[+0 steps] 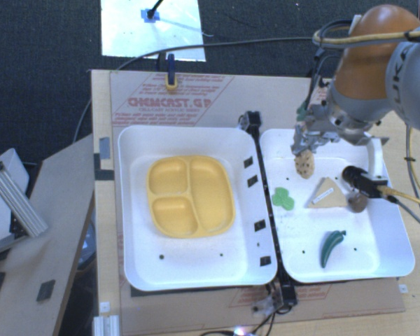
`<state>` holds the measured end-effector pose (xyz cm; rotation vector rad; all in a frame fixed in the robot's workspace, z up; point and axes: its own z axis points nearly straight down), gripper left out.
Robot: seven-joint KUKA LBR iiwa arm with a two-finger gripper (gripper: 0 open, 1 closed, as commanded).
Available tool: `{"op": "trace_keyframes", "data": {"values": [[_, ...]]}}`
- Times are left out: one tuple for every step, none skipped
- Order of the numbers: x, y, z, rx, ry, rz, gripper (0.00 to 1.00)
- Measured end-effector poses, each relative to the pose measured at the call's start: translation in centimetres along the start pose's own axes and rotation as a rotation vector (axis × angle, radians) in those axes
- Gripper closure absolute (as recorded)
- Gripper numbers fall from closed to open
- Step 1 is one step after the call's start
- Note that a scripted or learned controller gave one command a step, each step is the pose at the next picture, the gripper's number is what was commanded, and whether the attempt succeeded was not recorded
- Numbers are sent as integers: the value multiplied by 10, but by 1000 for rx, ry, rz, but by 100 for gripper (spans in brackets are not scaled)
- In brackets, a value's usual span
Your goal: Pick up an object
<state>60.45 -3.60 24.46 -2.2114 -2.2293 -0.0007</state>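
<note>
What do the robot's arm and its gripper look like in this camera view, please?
The arm has a smooth grey housing, with a rounded, glossy orange band above the wrist. Grey and yellowish cables loop around that orange section. Below it sits a compact gripper of pale grey metal with darker mechanical parts; its fine detail is too small to make out.

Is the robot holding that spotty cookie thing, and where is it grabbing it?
It looks so: the gripper pinches the cookie by its top edge, though contact is hard to confirm.

Right bin (399, 257) crowded, cookie (305, 164), wedge (325, 194), pepper (331, 247), open floor bottom-left
</note>
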Motion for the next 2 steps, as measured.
{"op": "trace_keyframes", "data": {"values": [[47,-29,10,2,0,-1,100],[103,-39,13,0,1,-2,100]]}}
